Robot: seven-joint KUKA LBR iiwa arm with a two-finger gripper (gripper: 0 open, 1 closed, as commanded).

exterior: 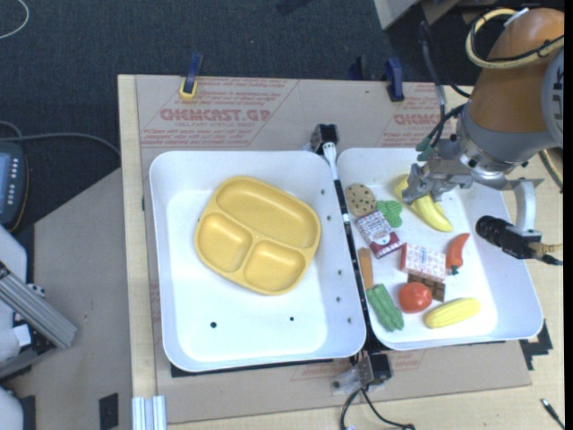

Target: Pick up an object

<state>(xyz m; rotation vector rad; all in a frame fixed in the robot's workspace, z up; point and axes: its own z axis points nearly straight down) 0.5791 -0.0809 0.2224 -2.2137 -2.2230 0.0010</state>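
While you scan from the left, note the left bin (175, 267) holds a yellow tray (258, 233) with three compartments, lying near the middle, nothing in it. A divider (345, 240) runs between the bins. Past it, the right bin (519, 316) carries all the clutter: a cookie (361, 199) at the upper left, a green piece (390, 211) just beside it, a red-and-white packet (378, 231) below, an orange carrot (365, 268) along the left wall, a green pepper (386, 306) near the front, a tomato (414, 296) touching a patterned box (424, 262), a corn cob (452, 312) at the front, a red chili (457, 251) further right, and a banana (431, 211) at the top.

You have the gripper (421, 186) low over the top of that bin, just at the banana's upper end. Whether it's spread or closed I can't tell from this angle, and nothing is visibly clamped in it. Best guess for the target: the banana, lying on the bin floor, slanting down to the right.

Risks from here, as I judge them. You're at the banana's tip, not its middle, so a close could pinch the taper and squirt it out. The green piece sits near; a stray contact could shove it or grab both. The curved, smooth skin may roll.
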